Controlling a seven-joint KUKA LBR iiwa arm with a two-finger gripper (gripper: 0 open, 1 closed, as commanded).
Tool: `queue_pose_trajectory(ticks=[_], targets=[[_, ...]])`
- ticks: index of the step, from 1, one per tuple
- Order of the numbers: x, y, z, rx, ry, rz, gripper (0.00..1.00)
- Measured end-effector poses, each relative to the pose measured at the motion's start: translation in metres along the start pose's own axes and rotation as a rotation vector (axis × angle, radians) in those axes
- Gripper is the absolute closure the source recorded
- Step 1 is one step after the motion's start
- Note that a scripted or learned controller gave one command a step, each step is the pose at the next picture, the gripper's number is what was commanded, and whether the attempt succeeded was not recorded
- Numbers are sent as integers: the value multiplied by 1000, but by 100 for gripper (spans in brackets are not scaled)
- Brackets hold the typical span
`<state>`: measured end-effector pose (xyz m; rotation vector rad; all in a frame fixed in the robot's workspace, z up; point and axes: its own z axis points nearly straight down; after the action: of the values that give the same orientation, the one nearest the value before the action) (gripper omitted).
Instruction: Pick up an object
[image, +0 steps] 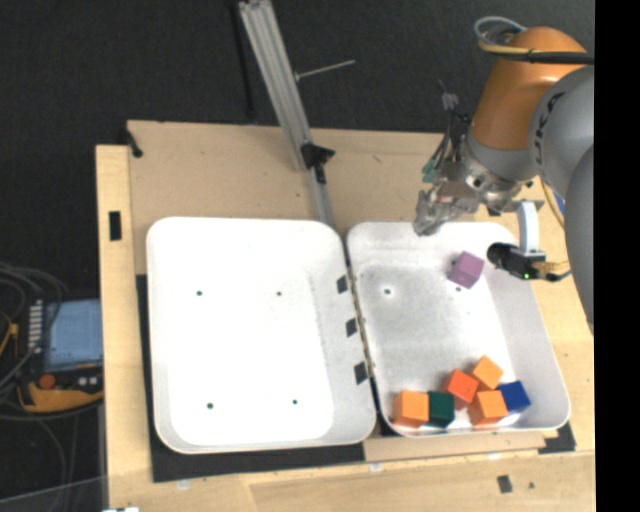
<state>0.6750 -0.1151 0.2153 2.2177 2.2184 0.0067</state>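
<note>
Camera view, purple cube (466, 268) just beside end effector (432, 222), toward the near side, finger state unclear.

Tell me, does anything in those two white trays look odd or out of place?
Nothing damaged or spilled. One purple block lies alone near the right bin's far end, apart from the orange, green and blue blocks huddled in its near corner. The end effector hangs over the far rim.

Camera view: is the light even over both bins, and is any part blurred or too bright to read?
Camera view: the left bin looks washed out, nearly featureless white; the right bin shows a greyer, speckled floor. The purple block and the corner blocks stay sharp; the gripper is small and slightly soft.
</note>
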Motion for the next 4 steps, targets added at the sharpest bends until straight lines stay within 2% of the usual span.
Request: queue_pose_trajectory(ticks=[1, 2, 3, 4], targets=[[-1, 2, -55, -2, 0, -3, 100], [35, -24, -42, 8, -1, -4, 100], [81, -61, -46, 7, 1, -6, 100], [116, -87, -34, 8, 0, -4, 100]])
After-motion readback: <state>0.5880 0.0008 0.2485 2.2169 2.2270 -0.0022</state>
